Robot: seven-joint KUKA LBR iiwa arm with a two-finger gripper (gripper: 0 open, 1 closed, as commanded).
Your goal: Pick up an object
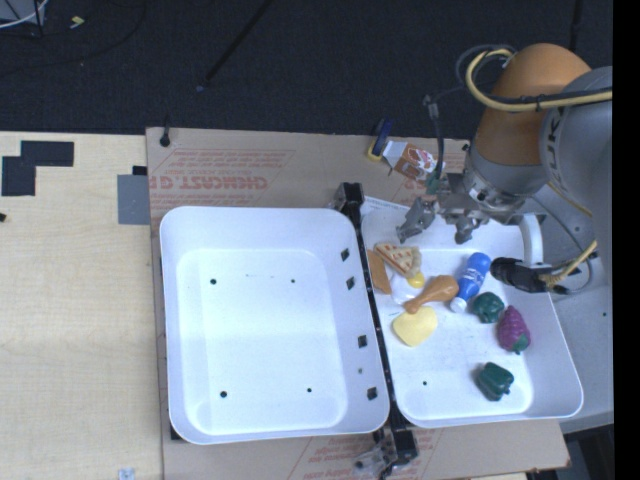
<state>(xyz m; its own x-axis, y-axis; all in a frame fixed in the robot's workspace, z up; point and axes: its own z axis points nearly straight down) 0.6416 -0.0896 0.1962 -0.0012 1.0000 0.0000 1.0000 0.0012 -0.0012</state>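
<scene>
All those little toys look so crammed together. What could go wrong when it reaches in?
The pincer hangs open above the right bin's far end. The chicken leg, yellow piece and blue bottle touch, so it may knock neighbours aside or pinch two. Round toys may slip.

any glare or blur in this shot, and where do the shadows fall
Camera view: a bright washed-out patch on the left bin's floor; the right bin is lit more evenly. Soft short shadows sit under the toys, such as the blue bottle and the yellow piece. The claw and toy edges look slightly soft, and the background above the bench is nearly black.
</scene>
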